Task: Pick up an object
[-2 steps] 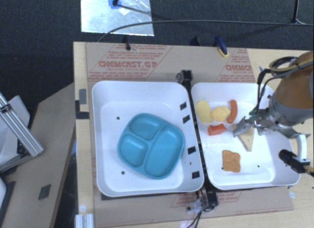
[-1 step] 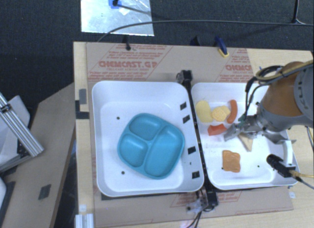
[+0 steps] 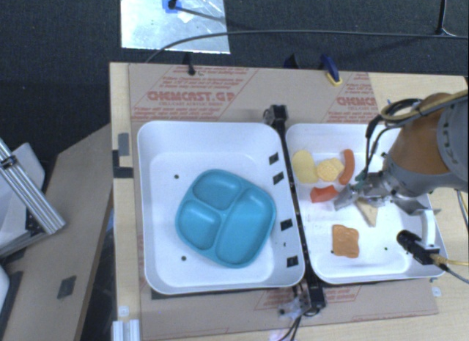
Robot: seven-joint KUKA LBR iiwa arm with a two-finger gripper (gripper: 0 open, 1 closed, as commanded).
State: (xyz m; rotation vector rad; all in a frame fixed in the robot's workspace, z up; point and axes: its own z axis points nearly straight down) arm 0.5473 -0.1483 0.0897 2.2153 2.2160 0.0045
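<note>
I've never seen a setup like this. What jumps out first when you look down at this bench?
The big turquoise plastic plate with three compartments lying in the left white bin catches the eye first. Next comes the grey arm with an orange band reaching in from the right, its gripper low over the right white bin, among small toy foods: a pale yellow piece, a red sausage shape and an orange toast-like piece.

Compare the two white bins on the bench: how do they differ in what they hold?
The left bin holds one large item, a blue divided plate; the right bin holds several small food pieces, yellow, orange and red. The gripper is down inside the right bin, while the left bin has no arm over it. Both bins are white, shallow and sit side by side.
</note>
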